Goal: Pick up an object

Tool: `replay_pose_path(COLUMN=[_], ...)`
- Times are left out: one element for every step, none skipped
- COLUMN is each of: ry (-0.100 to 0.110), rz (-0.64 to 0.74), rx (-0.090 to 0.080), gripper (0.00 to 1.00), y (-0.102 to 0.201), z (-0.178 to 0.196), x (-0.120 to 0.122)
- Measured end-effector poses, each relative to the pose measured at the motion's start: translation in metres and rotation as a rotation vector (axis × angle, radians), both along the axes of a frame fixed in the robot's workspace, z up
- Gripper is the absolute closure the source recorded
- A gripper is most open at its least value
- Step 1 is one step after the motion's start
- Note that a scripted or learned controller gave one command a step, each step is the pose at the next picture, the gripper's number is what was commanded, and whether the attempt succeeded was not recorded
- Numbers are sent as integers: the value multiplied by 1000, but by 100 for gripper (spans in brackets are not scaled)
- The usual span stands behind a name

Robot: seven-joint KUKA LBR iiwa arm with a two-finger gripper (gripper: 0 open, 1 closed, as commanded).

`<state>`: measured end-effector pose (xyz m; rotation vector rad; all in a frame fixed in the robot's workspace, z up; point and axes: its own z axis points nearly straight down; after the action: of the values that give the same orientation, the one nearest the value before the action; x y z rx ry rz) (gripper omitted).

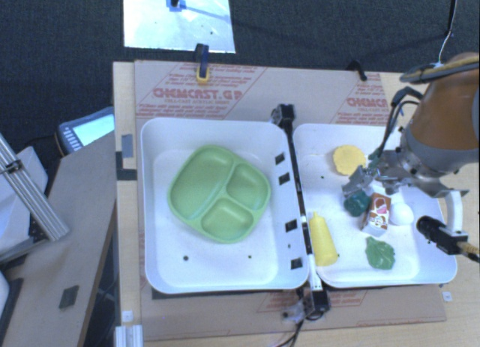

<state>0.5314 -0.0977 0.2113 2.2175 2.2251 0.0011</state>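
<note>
The right bin (431,267) holds several small objects. A yellow disc (348,160) lies at its back, and a yellow bottle (322,238) lies along its left wall. In the middle are a dark teal lump (357,204), a small red and white carton (377,213) and a white egg shape (403,213). A green leafy piece (380,254) sits near the front. My gripper (362,183) hangs low, just above and behind the teal lump, between it and the yellow disc. Nothing is seen in its grip.
The left bin (161,263) bears a light green divided plate (219,192). A black divider (291,180) runs between the bins. A black part of the arm (439,234) juts over the right bin's front right corner.
</note>
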Motion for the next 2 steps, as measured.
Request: replay_pose_path(ry=[3,-16], rz=[-1,-6], rx=[1,-7], gripper=[0,0], y=[7,5], z=[-57,-99], x=[7,9])
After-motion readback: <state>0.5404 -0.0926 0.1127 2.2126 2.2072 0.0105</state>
